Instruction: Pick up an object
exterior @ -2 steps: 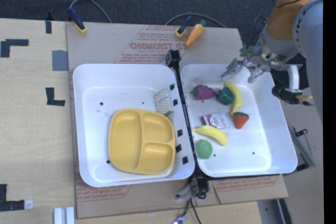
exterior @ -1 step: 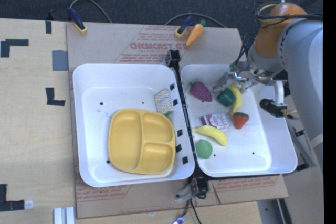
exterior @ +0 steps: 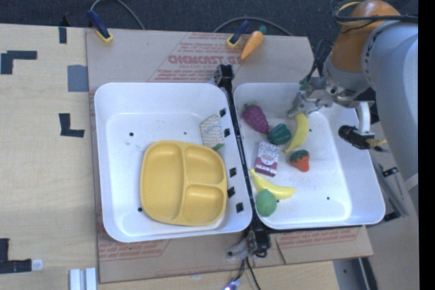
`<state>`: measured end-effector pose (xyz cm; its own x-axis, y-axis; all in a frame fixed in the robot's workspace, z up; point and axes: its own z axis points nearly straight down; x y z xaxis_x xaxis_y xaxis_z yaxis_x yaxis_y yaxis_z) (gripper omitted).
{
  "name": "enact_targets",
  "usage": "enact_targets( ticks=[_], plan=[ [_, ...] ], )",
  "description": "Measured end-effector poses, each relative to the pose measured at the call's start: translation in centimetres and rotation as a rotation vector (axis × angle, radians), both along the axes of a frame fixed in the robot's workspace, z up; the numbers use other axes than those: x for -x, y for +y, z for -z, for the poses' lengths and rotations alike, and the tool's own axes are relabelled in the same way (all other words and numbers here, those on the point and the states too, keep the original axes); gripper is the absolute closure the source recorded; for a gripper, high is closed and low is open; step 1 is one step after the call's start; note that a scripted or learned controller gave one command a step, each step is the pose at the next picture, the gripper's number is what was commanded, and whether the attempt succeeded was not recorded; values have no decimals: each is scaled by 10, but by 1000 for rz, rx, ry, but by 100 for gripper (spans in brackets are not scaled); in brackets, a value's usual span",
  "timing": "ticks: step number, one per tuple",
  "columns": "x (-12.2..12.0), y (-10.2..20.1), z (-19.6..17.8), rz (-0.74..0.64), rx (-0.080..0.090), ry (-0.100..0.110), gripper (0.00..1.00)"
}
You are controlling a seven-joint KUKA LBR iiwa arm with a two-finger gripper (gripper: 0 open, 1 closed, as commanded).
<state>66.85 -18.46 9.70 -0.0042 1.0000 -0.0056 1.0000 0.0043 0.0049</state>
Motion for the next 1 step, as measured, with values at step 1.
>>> enact_targets(
  ticks=[1],
  plan=[
    [48, 56, -76, 1, -6, 4, 100]
  ],
)
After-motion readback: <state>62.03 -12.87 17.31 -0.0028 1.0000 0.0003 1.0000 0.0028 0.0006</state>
